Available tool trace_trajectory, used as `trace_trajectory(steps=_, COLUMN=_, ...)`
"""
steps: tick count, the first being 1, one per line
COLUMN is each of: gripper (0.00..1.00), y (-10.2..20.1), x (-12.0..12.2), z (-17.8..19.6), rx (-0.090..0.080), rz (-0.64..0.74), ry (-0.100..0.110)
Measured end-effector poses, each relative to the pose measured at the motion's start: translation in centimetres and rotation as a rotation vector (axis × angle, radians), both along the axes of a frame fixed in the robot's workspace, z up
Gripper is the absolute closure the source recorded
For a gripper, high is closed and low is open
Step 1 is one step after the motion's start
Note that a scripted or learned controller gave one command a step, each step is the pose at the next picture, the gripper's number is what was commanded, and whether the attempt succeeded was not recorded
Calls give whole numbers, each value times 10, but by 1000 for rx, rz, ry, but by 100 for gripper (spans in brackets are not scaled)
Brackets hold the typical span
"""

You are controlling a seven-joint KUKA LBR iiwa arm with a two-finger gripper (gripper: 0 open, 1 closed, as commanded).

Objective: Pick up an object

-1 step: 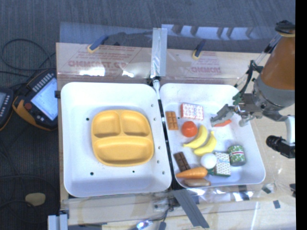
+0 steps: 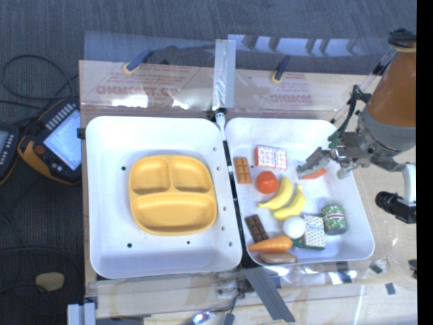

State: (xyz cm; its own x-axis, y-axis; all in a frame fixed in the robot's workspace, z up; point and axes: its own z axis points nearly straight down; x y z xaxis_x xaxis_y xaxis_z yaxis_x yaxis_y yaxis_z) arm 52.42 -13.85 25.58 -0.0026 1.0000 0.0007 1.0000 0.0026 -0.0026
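Broadly, saw two white bins: left bin point(image 2: 101, 249) bearing a yellow tray point(image 2: 172, 193), right bin point(image 2: 362, 246) crowded with toy food. Noted the arm point(image 2: 396, 100) reaching in from the right, gripper point(image 2: 329, 160) hanging over the right bin's upper right part. Could not tell whether open or closed. Judged the step as approach, pick not yet made. Marked bananas point(image 2: 287, 198) mid-bin, carrot point(image 2: 270, 244) by the near wall, tomato point(image 2: 267, 181) beside the bananas. Spotted a small red piece point(image 2: 312, 175) just below the gripper, apart from the rest: likeliest target. Next move probably called for dropping straight onto it, then closing and lifting clear of the bananas.
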Motion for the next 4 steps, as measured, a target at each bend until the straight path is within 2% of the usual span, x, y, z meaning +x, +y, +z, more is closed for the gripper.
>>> trace_trajectory(steps=1, gripper=0, y=26, x=63, z=-113, rx=0, rz=191, ry=-1)
trace_trajectory(steps=2, gripper=0, y=33, x=63, z=-167, rx=-3, rz=337, ry=-10)
trace_trajectory(steps=3, gripper=100, y=33, x=65, z=-155, rx=-4, rz=336, ry=-18)
trace_trajectory(steps=4, gripper=100, y=95, x=77, z=-41, rx=-1, rz=321, ry=-3)
